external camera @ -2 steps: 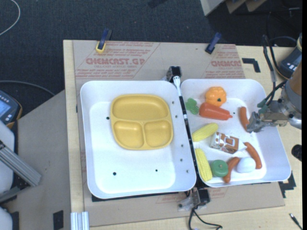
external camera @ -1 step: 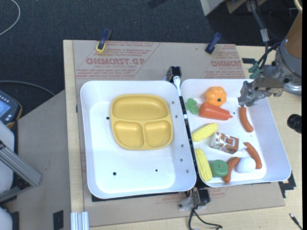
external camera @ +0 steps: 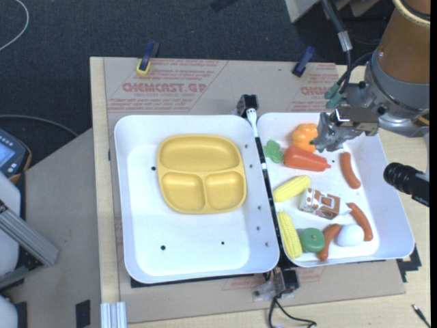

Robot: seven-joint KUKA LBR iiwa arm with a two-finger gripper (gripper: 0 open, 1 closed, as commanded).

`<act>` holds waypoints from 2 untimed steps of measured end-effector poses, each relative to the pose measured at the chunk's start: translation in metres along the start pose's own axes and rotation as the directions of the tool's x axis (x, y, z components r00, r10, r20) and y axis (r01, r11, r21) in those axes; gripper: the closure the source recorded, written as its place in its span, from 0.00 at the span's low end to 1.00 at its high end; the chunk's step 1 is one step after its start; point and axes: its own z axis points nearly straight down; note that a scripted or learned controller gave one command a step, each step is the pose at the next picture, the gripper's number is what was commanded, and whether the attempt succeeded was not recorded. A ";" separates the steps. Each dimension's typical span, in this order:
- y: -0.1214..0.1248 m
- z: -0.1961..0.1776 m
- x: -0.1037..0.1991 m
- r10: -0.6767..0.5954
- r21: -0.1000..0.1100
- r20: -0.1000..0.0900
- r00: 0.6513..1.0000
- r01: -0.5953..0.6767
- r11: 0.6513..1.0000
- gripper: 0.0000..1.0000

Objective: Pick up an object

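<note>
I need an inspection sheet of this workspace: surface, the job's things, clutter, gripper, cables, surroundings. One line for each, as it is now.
Surface: two white bins side by side on a board; left bin, right bin.
Job's things: in the right bin, a carrot, an orange pepper, two corn cobs, sausages, a small box, a white egg.
Clutter: a yellow divided tray in the left bin.
Gripper: the gripper is low over the carrot and pepper; finger state unclear.
Cables: wires at the wrist and below the bench edge.
Surroundings: dark carpet; clamps on the board.
</note>
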 end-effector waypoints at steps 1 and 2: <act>-0.014 0.123 0.056 0.003 0.022 0.002 1.000 -0.003 1.000 1.00; -0.016 0.195 -0.075 0.023 0.017 0.007 1.000 -0.024 1.000 1.00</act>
